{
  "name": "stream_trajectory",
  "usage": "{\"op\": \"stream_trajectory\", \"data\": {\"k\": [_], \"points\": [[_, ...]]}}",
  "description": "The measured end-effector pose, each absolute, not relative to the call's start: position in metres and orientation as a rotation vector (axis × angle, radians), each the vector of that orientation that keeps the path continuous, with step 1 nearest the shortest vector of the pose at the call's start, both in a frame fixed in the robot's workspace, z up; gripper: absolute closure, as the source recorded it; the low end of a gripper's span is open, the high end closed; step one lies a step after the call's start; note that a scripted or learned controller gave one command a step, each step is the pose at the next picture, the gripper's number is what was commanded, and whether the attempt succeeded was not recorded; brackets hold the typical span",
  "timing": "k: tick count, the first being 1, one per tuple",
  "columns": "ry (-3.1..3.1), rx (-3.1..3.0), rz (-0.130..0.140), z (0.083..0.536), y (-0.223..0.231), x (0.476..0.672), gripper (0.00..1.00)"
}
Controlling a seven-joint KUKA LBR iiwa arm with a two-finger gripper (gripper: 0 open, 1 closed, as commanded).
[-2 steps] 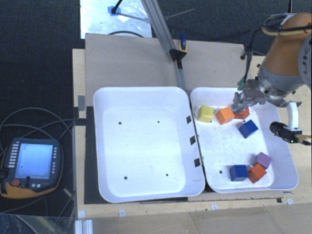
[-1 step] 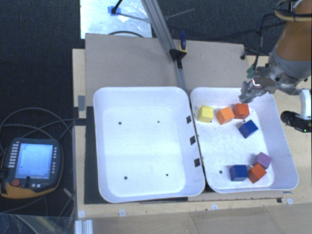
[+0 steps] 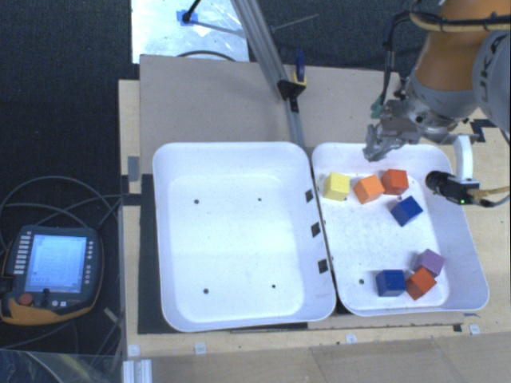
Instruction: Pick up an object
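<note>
The right bin (image 3: 459,238) holds several small blocks. A yellow block (image 3: 337,187), an orange block (image 3: 368,189) and a red-orange block (image 3: 394,182) lie in a row near its far edge, with a blue block (image 3: 406,211) just in front of them. At the near right corner sit a blue block (image 3: 390,282), an orange block (image 3: 421,282) and a purple block (image 3: 430,261). My gripper (image 3: 378,151) hangs above the bin's far edge, just behind the orange and red-orange blocks, with nothing visible between its fingers.
The left bin (image 3: 231,230) sits beside the right one. A metal pole (image 3: 267,46) slants across the board behind the bins. A black sensor (image 3: 447,185) juts over the right bin's right rim. A teach pendant (image 3: 49,274) lies on the floor at left.
</note>
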State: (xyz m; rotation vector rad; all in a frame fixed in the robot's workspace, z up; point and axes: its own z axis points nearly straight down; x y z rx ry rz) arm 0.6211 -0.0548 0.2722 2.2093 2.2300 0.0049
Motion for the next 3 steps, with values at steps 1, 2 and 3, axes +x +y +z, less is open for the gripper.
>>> {"op": "stream_trajectory", "data": {"k": [1, 2, 3], "points": [[2.231, 2.209, 0.006, 0.273, -0.009, 0.641, 1.0], [2.233, 2.21, 0.005, 0.251, 0.043, 0.656, 1.0], [2.231, 2.21, 0.007, 0.251, 0.088, 0.674, 1.0]]}}
